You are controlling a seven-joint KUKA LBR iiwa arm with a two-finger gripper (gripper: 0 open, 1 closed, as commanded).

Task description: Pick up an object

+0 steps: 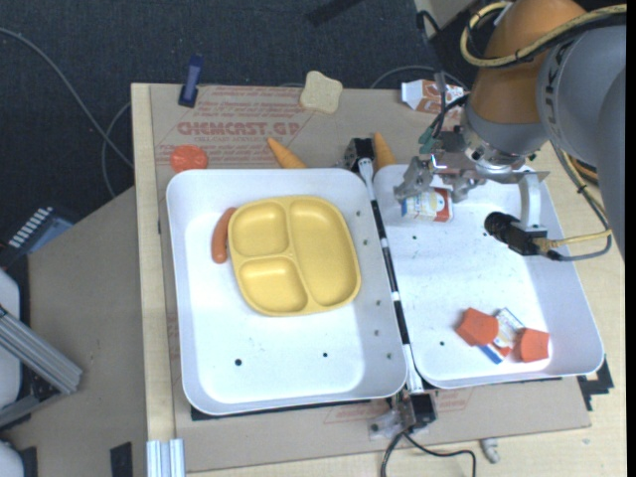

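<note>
The gripper [429,189] sits low over a small carton [434,205] at the upper left of the right bin [556,316] — the grasp step, I judge — jaws' state unclear; next comes a firm close and straight lift.

On the counter [149,296], beyond the bins' far edge, lie a blue marker [190,80] at the far left corner, an orange disc [188,157], a carrot [286,154] and a slice of bread [321,91], apart from one another.

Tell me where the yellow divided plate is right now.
The yellow divided plate lies in the left bin, toward its upper middle, with an orange sausage touching its left edge.
</note>
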